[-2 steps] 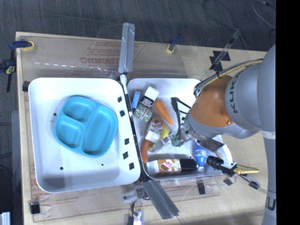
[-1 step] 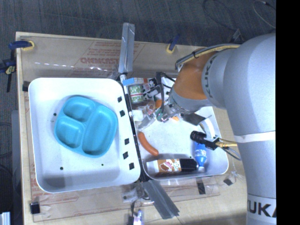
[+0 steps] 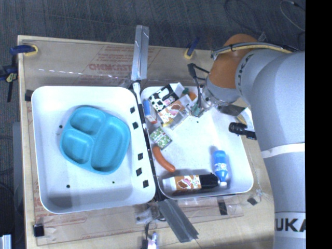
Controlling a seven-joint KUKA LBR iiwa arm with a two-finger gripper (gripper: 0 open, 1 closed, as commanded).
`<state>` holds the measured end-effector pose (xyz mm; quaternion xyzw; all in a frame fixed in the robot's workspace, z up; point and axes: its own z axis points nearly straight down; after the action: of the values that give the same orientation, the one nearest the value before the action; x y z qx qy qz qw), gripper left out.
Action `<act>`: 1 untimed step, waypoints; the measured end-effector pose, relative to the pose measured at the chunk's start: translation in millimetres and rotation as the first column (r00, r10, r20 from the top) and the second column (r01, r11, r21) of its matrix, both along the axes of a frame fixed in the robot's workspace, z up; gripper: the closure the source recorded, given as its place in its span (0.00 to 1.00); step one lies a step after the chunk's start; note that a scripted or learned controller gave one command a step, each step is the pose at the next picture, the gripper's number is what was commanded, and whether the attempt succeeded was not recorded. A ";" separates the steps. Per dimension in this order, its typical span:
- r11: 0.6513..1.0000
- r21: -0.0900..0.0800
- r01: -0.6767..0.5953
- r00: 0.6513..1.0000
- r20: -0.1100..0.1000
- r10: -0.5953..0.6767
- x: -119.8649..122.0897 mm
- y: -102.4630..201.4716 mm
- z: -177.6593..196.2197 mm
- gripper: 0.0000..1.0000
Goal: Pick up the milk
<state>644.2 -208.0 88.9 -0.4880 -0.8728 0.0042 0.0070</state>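
- Camera view, looking down at a slant: two shallow white bins sit side by side on the bench. The left bin (image 3: pixel 46 191) holds a blue divided plate (image 3: pixel 96 139); the right bin (image 3: pixel 241 178) holds the clutter I am working in.
- The milk (image 3: pixel 165 96) is a small carton with black-and-white cow patches, lying tipped over in the right bin's corner at about eleven o'clock, close against the rim.
- Touching it, at its five o'clock, is a brown and white carton (image 3: pixel 175 113); a small green carton (image 3: pixel 161 138) lies further down at six o'clock.
- Well apart from the milk, along the bin's six o'clock edge: a sausage (image 3: pixel 165 161), a dark bottle with a brown label (image 3: pixel 194 182), and a blue bottle (image 3: pixel 220 165).
- My gripper (image 3: pixel 198 107) hangs at roughly three o'clock of the milk, just beside the brown carton. (Whether I am spread or pressed together, I cannot tell; the wrist and shadow hide it.)
- Handling, as I judge it: the milk looks light, with stiff but crushable card walls and a smooth, slightly slippery print. I would take it across its two broad flat faces near the middle, gently, away from the folded top.
- The neighbouring carton crowds one side, so I may snag it too.
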 end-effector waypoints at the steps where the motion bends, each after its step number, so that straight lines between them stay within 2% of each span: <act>1: 1.000 0.000 0.014 1.000 0.010 -0.014 -12.5 16.0 2.2 0.00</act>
<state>631.7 -192.0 91.1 -0.4941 -0.8694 0.0015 0.0026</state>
